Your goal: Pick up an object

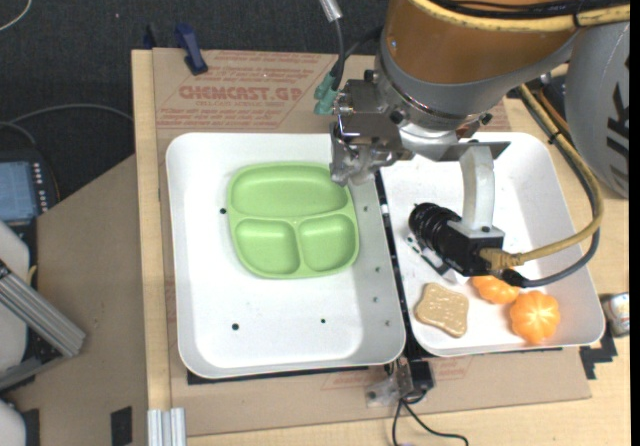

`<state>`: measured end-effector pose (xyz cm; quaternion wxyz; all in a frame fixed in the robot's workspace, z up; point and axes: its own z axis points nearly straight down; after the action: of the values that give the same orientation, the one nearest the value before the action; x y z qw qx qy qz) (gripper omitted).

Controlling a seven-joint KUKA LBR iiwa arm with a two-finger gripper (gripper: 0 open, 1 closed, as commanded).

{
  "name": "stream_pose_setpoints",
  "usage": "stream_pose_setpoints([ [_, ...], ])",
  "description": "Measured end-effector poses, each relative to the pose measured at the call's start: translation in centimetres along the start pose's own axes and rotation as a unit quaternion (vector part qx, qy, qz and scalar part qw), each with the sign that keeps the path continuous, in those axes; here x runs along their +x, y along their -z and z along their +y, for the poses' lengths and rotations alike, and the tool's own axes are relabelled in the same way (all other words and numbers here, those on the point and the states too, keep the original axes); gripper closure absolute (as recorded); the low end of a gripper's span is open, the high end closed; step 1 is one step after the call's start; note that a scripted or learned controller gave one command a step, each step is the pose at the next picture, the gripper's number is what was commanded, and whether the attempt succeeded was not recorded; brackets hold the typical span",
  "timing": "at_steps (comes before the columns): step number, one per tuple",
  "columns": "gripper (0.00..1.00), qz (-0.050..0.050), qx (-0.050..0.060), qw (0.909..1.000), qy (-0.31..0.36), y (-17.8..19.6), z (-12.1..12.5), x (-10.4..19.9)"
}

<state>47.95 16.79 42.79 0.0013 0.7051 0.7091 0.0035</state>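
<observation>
A light green divided plate (pixel 290 219) lies in the left white bin (pixel 200 314). In the right white bin (pixel 570 204), near its front edge, sit a tan toast-shaped piece (pixel 442 309), a round orange fruit (pixel 533 317) and a smaller orange piece (pixel 493 289). My gripper (pixel 347 166) hangs low over the seam between the two bins, right at the plate's far right corner. The wrist's metal block hides its tips, and I see nothing held in it.
The bulky orange-banded wrist (pixel 490 14) covers the far part of the right bin. Both bins rest on a brown cardboard sheet (pixel 240 84) with a blue clip (pixel 190 46) at its far left edge. Small dark specks dot the left bin's floor.
</observation>
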Motion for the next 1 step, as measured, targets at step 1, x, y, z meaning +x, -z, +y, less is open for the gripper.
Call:
stream_pose_setpoints([
  [1, 1.00, -0.003, 0.007, 1.0000, -0.005, -5.60, -0.14, -3.74],
])
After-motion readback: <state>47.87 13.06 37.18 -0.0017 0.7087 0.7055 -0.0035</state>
